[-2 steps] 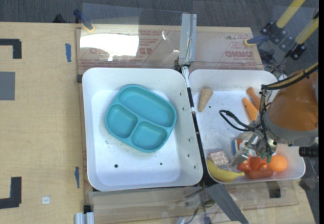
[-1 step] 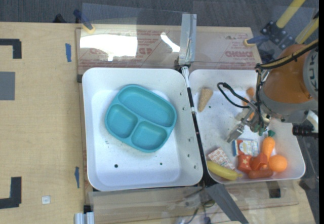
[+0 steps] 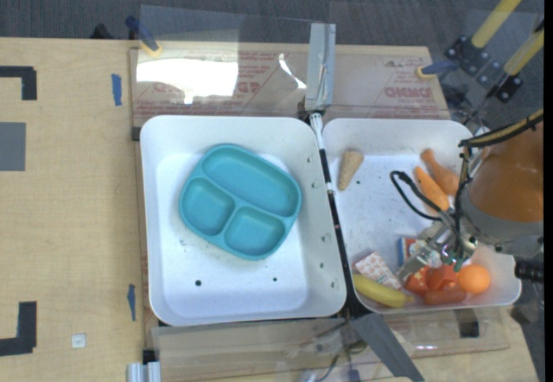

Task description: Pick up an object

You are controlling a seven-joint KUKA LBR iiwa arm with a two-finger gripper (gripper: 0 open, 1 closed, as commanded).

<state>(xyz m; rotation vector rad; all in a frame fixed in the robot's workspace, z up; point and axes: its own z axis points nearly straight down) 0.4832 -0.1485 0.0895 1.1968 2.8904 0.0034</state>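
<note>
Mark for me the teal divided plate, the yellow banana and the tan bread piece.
Teal divided plastic plate (image 3: 240, 200): camera view, on the ridge between its compartments.
Yellow banana (image 3: 378, 290): camera view, middle of its curved body.
Tan cone-shaped bread piece (image 3: 349, 168): camera view, centre of its upper surface.

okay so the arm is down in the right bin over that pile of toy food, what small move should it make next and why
Probably a short, straight descent. The pincer sits low in the right bin, above the crowded near corner where a red piece, an orange ball and a banana lie packed together. I see nothing between its fingers, so no grasp is confirmed yet.
</note>
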